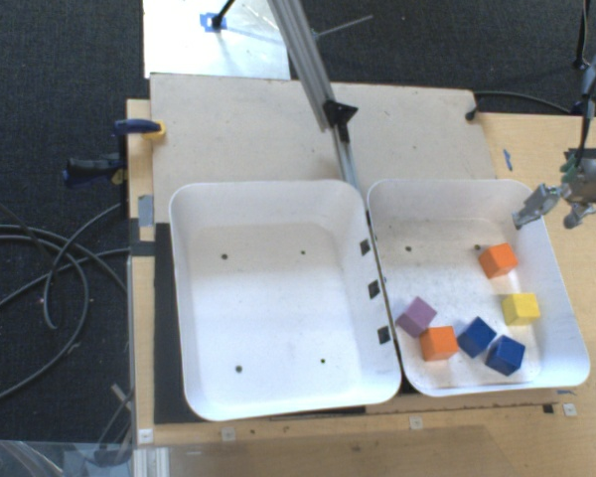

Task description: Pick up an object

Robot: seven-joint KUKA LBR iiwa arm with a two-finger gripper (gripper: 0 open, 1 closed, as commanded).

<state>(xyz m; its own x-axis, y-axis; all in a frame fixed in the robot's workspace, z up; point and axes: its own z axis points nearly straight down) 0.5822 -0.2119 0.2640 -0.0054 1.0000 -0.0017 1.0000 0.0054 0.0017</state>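
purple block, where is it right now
The purple block lies in the right bin, near its left wall, touching the orange block just in front of it.

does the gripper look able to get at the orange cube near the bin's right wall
Probably yes: the gripper hangs over the right bin's rim, and the orange cube sits apart from the yellow cube with open space above it.

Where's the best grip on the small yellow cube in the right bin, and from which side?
Likely straight from above. The small yellow cube sits flat on the floor of the right white bin, apart from the upper orange cube and the blue cubes. Close on its two side faces that look toward those neighbours; the bin wall crowds its right side. The gripper is at the bin's upper right rim.
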